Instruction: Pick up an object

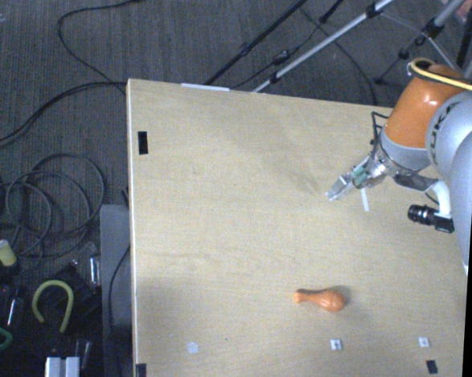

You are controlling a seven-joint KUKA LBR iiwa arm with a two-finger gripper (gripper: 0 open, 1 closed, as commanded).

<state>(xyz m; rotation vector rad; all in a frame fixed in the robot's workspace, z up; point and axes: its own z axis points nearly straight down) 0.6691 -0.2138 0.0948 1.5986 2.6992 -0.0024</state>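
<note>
- A light wooden bench top (pixel 216 247) takes up most of the view, running from the middle out to the right and down to the near edge.
- Dark grey carpet (pixel 59 66) surrounds the bench on the left and far sides, crossed by black cables (pixel 41 202) and thin metal stand legs (pixel 335 33).
- The grey robot arm (pixel 456 151), with an orange band (pixel 419 104) above its wrist, reaches in from the right at the far side of the bench.
- The gripper (pixel 350 188) points down and to the left over bare wood; its two thin pale fingers (pixel 336 191) are spread apart with nothing between them.
- An orange pear-shaped object (pixel 322 298) lies on its side on the bench, narrow end pointing left. It sits well apart from the gripper, nearer to the viewer and slightly to the left of the fingertips.
- A few small black and white markers (pixel 335 344) lie on the near right part of the bench, and a black tab (pixel 142 142) sits near its far left edge.
</note>
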